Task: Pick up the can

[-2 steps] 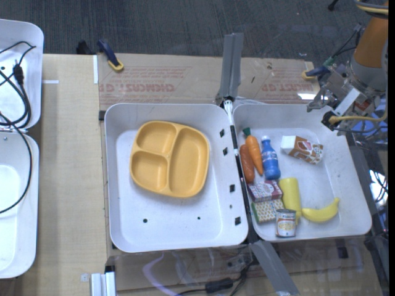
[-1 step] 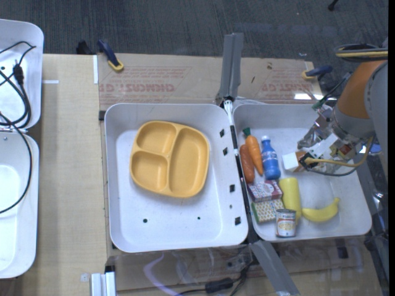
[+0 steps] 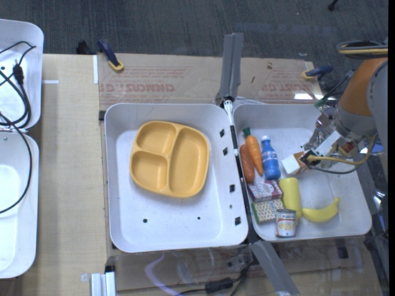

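Observation:
The can (image 3: pixel 286 222) is small, with a silver top and a white and orange label. It stands upright at the front edge of the right bin (image 3: pixel 355 224), just left of the banana (image 3: pixel 321 211). My gripper (image 3: pixel 300 161) hangs over the middle of the right bin, coming in from the right below the orange band (image 3: pixel 361 91) of the arm. It is well behind the can, roughly a hand's length away, and just above the yellow bottle (image 3: pixel 291 193). Nothing shows between it and the can but that bottle.
In the right bin, two carrots (image 3: pixel 250 156) and a blue bottle (image 3: pixel 270 159) lie along the left side, with two small patterned boxes (image 3: pixel 265 199) next to the can. The left bin (image 3: pixel 123 227) holds a yellow divided plate (image 3: pixel 170 159). Clamps sit at the cardboard's back edge.

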### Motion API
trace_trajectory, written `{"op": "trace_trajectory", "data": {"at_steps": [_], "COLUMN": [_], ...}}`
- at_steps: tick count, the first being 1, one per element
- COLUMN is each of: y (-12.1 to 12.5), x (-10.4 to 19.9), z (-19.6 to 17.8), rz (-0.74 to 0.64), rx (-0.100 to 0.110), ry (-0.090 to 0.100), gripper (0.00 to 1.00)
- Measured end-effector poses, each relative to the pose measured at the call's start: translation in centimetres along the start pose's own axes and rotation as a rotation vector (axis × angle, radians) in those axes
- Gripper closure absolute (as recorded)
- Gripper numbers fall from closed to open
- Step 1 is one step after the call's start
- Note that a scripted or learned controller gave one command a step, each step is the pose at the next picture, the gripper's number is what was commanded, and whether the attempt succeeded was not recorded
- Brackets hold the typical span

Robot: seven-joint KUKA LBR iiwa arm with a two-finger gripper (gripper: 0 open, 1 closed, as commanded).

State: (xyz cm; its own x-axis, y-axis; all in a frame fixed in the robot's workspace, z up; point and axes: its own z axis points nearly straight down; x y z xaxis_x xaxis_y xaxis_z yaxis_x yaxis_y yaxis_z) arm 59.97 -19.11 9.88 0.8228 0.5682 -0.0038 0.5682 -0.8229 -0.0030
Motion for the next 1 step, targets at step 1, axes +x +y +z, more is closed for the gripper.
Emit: {"op": "trace_trajectory", "data": {"at_steps": [1], "y": [0.00], "x": [0.00], "z": [0.00], "rz": [0.000], "rx": [0.000], "ry": [0.000], "gripper": [0.00]}}
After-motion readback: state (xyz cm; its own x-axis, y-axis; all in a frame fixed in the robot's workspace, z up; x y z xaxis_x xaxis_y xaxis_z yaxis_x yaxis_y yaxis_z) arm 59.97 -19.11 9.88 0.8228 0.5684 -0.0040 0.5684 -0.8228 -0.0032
